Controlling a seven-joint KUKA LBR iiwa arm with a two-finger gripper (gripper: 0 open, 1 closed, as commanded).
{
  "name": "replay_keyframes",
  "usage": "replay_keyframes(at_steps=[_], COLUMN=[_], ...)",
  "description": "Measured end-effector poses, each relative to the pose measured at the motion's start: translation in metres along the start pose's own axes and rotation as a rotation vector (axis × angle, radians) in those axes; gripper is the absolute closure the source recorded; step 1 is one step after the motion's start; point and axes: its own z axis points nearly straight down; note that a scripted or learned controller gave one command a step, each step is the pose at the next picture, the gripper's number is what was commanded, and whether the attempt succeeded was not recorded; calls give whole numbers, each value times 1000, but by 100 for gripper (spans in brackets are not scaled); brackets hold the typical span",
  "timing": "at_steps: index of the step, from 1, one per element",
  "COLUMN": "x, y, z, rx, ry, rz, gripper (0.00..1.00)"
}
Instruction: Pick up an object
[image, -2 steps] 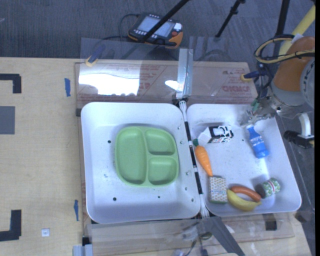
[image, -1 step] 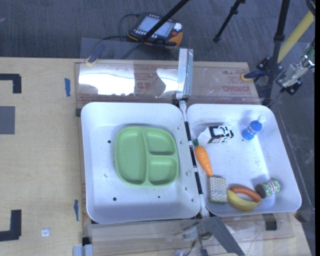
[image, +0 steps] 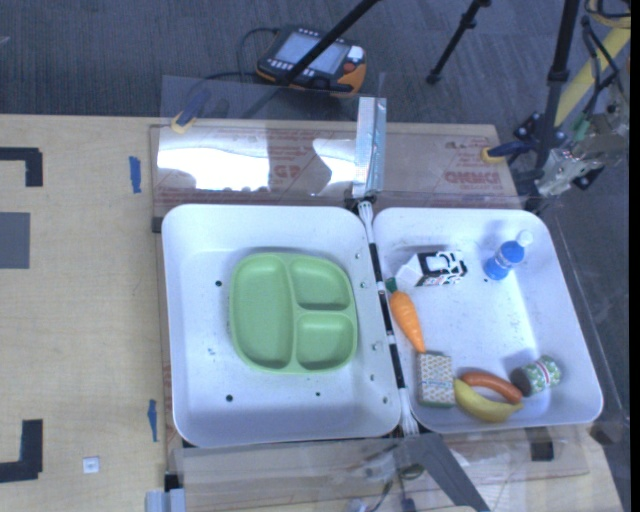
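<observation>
Since the arm comes in from the frame's right, everything worth picking lies on its near side, in the right bin (image: 573, 318). How the jaws stand I cannot tell from here.

The carrot (image: 407, 319) looks the plainest candidate. It lies alone by the bin's left wall, its long axis running from upper left to lower right with the green stub uppermost, so I'd expect the jaws to close across it, from lower left to upper right. It is a smooth, tapering orange cone, probably hard plastic, and might roll.

At the upper right of that bin a small blue bottle (image: 505, 258) lies tilted, white cap toward the corner. To its left is a crumpled white and black packet (image: 436, 267), soft-looking and irregular.

Along the lower edge things crowd together. A chequered block (image: 434, 380) touches a curved yellow banana (image: 484, 403), a glossy red sausage shape (image: 488, 383) rests along the banana's top, and a green and white can (image: 541, 375) lies on its side just beside them.

The left bin (image: 185, 320) holds a matte green divided plate (image: 294, 311), flat and wide, a poor fit for a pinch.
</observation>
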Motion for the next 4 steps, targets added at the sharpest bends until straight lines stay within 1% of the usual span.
replay_keyframes(at_steps=[1,2,3,4], x=[-5,27,54,34], y=[-1,-20,-45,-77], z=[49,36,64,135], rx=[1,1,0,-3], ry=[1,0,1,0], rz=[162,145,-187,-570], gripper=[100,100,100,100])
